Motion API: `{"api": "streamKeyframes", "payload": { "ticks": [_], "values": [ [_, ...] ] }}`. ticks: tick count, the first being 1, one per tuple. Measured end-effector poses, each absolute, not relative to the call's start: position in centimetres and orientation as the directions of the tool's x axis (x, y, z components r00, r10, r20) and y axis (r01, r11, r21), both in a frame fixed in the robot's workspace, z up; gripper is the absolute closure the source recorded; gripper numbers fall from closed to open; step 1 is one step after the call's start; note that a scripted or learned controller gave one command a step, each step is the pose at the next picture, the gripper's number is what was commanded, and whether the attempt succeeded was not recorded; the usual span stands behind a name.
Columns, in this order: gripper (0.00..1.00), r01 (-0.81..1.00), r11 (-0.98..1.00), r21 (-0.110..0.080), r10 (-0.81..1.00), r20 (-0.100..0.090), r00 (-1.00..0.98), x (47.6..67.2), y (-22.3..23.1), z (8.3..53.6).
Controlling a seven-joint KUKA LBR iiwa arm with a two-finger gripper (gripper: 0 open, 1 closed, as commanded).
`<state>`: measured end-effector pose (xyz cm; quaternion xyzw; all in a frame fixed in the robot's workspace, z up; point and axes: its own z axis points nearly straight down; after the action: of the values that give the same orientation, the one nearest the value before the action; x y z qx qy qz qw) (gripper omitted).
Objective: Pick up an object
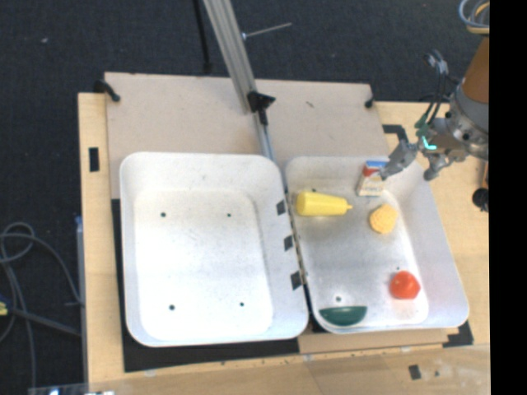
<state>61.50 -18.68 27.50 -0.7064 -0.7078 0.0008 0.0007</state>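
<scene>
Camera view, gripper: the gripper (418, 156) hangs over the upper right corner of the right bin (436, 245), its two fingers spread apart with nothing between them.
Camera view, nearest object: a small white block with a red and blue top (372, 179) lies just beside the left finger, near the bin's upper rim; whether they touch cannot be told.
Camera view, other objects: a yellow bottle-like piece (319, 205) lies on its side by the left wall; a yellow-orange round piece (383, 219) sits near the middle; a red ball-like piece (404, 285) and a dark green bowl shape (343, 314) sit low in the bin.
Handling, judged: the block looks light, stiff and flat-sided, so probably easiest to pinch across its narrow faces; the round pieces look smooth and may roll or slip.
Left bin (140, 220): bare white floor.
</scene>
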Motion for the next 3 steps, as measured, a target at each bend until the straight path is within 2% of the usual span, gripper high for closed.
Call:
{"api": "streamKeyframes", "payload": {
  "ticks": [1,2,3],
  "values": [
    [0.00,1.000,0.004,0.002,1.000,-0.002,-0.004,61.6,-18.7,27.8],
    [0.00,1.000,-0.001,-0.004,1.000,-0.002,0.001,60.5,-18.8,22.1],
    [0.00,1.000,0.001,-0.003,1.000,-0.002,-0.001,61.4,-18.7,17.3]
  ]
}}
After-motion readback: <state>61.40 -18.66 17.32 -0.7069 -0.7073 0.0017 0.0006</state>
